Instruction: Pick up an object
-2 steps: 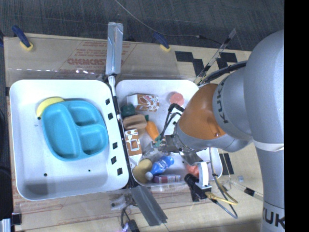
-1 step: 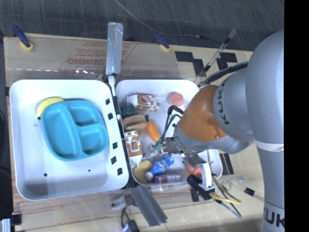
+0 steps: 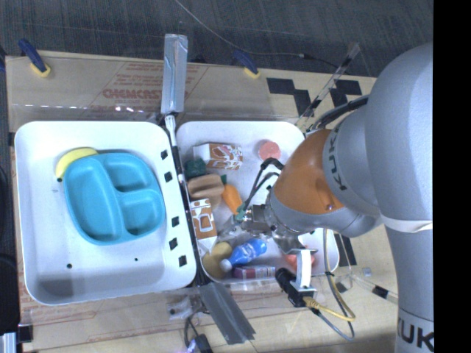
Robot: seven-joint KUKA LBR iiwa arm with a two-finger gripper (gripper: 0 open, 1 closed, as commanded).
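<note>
Gripper [image 3: 254,223] sits low over clutter in the right bin [image 3: 324,259], lower centre; whether its fingers grip anything I cannot tell, so pickup looks unfinished.

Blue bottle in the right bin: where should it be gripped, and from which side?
Probably across the middle of the body, coming straight down. The blue bottle lies on its side, long axis running lower left to upper right, so the fingers should close across its narrow width. Items crowd it: a tube just below and the arm overhanging its upper right, so the top is the freest approach.
</note>
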